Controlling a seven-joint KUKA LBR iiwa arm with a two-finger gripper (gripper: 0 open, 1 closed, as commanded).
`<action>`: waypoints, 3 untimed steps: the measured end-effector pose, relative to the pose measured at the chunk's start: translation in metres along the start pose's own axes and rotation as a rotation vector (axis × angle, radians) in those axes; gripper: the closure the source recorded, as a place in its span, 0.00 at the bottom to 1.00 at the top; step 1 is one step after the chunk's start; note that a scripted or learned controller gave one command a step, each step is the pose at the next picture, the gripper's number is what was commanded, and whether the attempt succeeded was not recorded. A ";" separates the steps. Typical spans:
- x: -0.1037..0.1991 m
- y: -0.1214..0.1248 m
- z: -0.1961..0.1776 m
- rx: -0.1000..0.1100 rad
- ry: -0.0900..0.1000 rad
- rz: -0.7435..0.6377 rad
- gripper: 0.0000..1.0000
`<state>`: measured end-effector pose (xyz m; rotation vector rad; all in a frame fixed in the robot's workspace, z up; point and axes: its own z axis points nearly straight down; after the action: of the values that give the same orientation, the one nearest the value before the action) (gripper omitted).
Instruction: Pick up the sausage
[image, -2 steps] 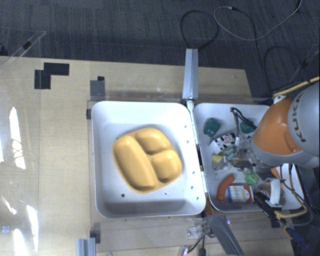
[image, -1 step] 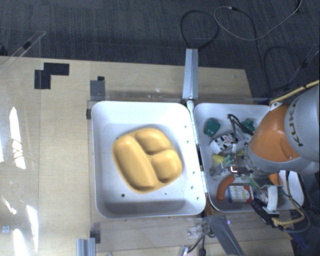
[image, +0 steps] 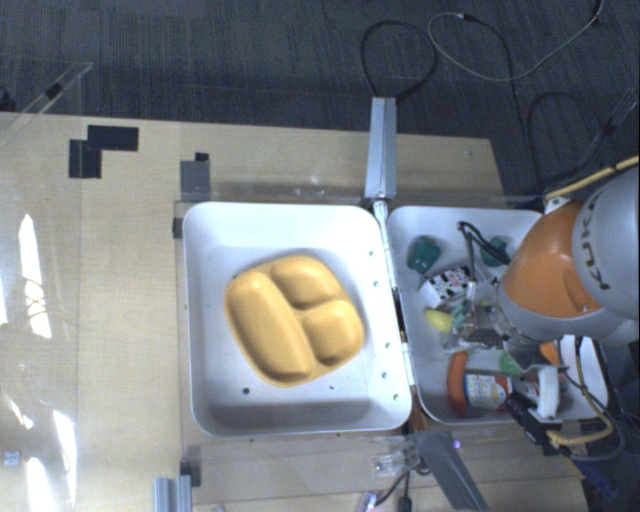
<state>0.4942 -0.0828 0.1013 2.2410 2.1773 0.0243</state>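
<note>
arm (image: 560, 275) low over right bin (image: 400, 300), reaching into the clutter | sausage (image: 457, 380) beside it, ungrasped | tool state: cannot tell | left bin (image: 200, 320) carries bread (image: 293, 318)

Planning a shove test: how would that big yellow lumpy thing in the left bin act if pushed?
The yellow lumpy thing looks rounded, smooth and glossy, so it would probably slide rather than tip. Its broad, low shape likely resists rolling. It fills much of the left bin, so it would probably soon meet a wall.

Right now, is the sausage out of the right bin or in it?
In. The sausage lies flat on the right bin's floor, near its front edge, beside the can, below the arm.
</note>
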 end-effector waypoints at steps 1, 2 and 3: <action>-0.009 0.016 -0.021 0.020 0.000 0.067 1.00; -0.021 0.016 -0.098 0.017 0.001 -0.100 1.00; -0.021 0.016 -0.098 0.017 0.001 -0.101 0.00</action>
<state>0.5069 -0.1036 0.1994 2.1366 2.2963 0.0050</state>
